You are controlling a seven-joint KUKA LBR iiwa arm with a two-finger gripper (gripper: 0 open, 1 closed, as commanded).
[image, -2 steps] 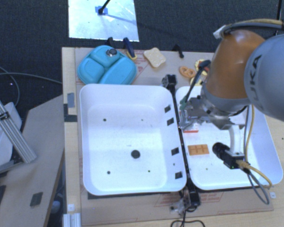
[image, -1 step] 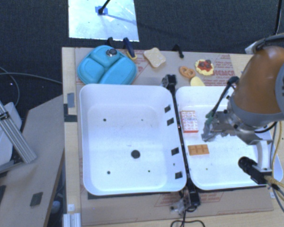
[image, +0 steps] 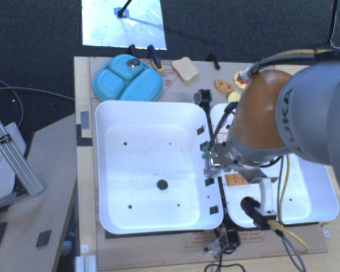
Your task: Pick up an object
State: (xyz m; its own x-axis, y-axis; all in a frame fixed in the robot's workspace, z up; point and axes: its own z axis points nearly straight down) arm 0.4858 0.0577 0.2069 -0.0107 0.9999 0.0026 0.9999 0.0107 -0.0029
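Arm (image: pixel 283 118) reaches in from the right, its grey body and orange band hanging over the right bin (image: pixel 306 208) and covering most of it — gripper state cannot be told from this view, nor anything in its grasp. Left bin (image: pixel 153 169) holds one small dark round object (image: pixel 162 184) near its lower middle. Behind the bins on the bench: a blue divided plate (image: pixel 128 79), a toast slice (image: pixel 185 68), a pretzel-like piece (image: pixel 223 85).
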